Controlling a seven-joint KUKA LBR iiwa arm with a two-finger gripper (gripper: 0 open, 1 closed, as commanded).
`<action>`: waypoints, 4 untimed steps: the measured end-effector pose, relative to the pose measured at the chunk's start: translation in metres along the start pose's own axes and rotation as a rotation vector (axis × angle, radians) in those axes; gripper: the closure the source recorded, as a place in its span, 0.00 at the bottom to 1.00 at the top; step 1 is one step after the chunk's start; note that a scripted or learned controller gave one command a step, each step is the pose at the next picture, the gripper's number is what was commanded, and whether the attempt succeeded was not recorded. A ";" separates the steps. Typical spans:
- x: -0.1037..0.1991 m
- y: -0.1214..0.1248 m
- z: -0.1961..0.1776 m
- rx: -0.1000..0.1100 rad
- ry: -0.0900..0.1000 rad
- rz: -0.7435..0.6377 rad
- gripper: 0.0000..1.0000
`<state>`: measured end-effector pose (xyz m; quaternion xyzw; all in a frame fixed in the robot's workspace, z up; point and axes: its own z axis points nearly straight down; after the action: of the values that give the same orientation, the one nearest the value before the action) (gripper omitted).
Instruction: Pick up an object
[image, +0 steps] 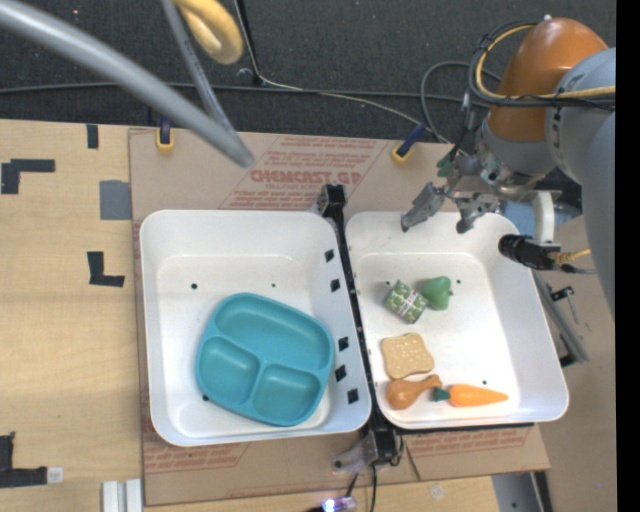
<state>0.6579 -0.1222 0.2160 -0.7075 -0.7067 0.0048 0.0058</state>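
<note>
A: Starting with the big pieces, what sits on the desk (60, 330)?

B: Two white bins side by side. The left bin (165, 250) holds a blue divided plate (264, 360), lying toward its near side. The grey arm (560, 90), with its orange band, reaches in over the far right corner of the right bin (520, 290).

A: And the end effector (445, 212)?

B: It hangs released above the right bin's far edge, fingers spread and nothing between them.

A: What could it pick?

B: In the right bin: a toast slice (406, 354) near the middle, a carrot (472, 396) and a drumstick (410, 391) by the near edge, then a green-white block (406, 300) touching a green pepper (437, 292).
</note>
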 end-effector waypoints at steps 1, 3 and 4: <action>0.000 0.003 -0.008 -0.014 -0.001 -0.003 0.00; 0.006 0.001 0.096 -0.008 -0.002 -0.003 0.00; 0.006 0.001 0.133 -0.014 -0.004 -0.004 0.00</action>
<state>0.6568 -0.1159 0.0829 -0.7062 -0.7080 0.0011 -0.0006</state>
